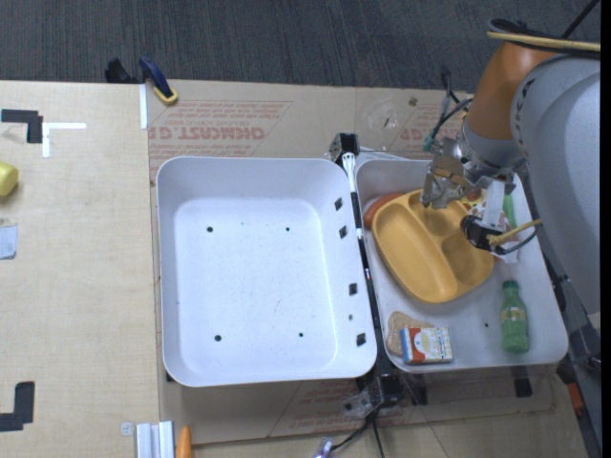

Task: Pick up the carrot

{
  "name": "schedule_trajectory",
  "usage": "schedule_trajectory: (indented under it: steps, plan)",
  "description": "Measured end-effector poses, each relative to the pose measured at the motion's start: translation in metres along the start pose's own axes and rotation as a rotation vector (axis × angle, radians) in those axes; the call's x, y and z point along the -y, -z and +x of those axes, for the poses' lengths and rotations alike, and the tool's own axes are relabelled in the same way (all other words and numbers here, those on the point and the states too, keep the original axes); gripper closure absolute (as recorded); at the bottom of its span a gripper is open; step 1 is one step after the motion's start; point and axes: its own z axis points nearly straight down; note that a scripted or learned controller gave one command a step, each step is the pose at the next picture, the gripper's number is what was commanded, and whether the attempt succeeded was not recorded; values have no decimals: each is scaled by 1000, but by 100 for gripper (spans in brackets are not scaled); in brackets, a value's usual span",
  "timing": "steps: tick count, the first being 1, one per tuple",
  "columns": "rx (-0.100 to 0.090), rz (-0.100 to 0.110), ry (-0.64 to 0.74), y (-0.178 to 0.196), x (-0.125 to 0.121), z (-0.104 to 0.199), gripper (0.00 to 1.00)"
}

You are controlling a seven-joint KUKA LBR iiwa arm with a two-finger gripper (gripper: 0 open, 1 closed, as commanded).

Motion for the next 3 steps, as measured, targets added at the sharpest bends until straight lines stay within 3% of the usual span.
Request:
schedule_trajectory:
  steps: [1, 2, 3]
  plan:
    - [-26, 20, 251, -13, -18, -60, 100]
    - [-36, 25, 255, -14, -17, -53, 0]
    - [-8, -5, 227, -10, 42, -1, 0]
